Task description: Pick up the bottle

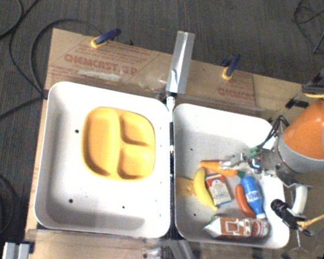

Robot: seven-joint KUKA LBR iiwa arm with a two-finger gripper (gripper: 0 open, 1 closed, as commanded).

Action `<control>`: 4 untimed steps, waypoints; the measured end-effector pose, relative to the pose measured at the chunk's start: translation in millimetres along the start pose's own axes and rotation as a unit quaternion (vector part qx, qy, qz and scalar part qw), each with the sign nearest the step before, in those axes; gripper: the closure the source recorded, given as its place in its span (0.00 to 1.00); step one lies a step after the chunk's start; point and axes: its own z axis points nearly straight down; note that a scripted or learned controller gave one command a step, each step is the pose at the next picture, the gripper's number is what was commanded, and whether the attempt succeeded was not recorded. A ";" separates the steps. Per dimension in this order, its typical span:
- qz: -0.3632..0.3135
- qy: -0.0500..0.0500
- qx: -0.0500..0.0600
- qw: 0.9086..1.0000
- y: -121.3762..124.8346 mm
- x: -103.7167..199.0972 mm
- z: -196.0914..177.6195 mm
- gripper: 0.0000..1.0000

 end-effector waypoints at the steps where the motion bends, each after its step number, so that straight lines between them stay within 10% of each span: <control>1: 0.032 0.003 0.005 0.999 -16.3 0.2 5.5 0.00; 2: 0.032 0.003 0.005 0.999 -16.5 0.3 5.8 0.00; 3: 0.032 -0.002 0.005 0.999 -16.7 -2.6 -2.8 1.00; 4: -0.054 -0.010 0.008 0.998 -17.8 2.6 7.6 1.00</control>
